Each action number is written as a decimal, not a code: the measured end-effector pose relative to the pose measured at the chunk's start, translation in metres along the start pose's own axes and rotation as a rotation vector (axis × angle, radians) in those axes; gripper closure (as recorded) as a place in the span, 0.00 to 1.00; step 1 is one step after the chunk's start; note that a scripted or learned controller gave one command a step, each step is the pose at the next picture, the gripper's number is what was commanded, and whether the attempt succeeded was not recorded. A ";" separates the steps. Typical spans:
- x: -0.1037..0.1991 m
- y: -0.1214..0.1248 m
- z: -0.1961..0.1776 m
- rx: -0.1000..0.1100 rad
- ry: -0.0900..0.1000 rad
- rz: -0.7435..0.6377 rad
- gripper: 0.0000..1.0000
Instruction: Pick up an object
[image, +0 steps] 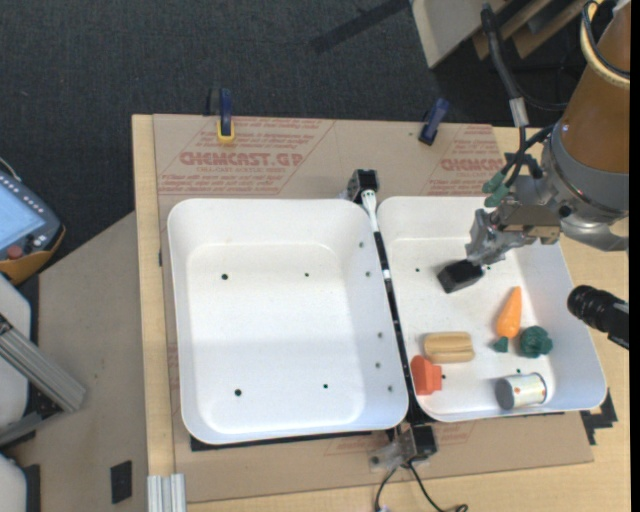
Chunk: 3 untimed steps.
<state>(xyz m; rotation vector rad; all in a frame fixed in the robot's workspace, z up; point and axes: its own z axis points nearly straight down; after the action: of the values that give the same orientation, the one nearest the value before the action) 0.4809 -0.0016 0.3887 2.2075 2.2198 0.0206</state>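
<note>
- The gripper (487, 252) is hanging over the upper part of the right bin (570, 290), with the grey arm (600, 120) reaching in from the right.
- A small black block (459, 276) is lying at the gripper's tip, possibly touching it; whether the fingers are gripping it cannot be told from this slant.
- An orange carrot (510, 312) is lying below and to the right of the block, with a green toy (533, 342) just beside its lower end.
- A tan bread-like piece (448, 347) is resting near the bin's left wall, a red-orange block (427, 376) just beneath it.
- A white and grey cylinder (522, 390) is sitting near the lower rim.
- The left bin (200, 230) is sitting alongside the right one.
</note>
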 end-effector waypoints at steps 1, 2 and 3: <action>0.047 0.000 -0.041 0.010 0.000 0.000 1.00; 0.006 -0.003 0.050 0.027 -0.003 0.011 1.00; 0.047 0.001 -0.067 0.002 0.001 0.000 1.00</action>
<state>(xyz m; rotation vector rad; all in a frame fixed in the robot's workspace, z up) 0.4803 0.0449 0.4557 2.2091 2.2211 0.0192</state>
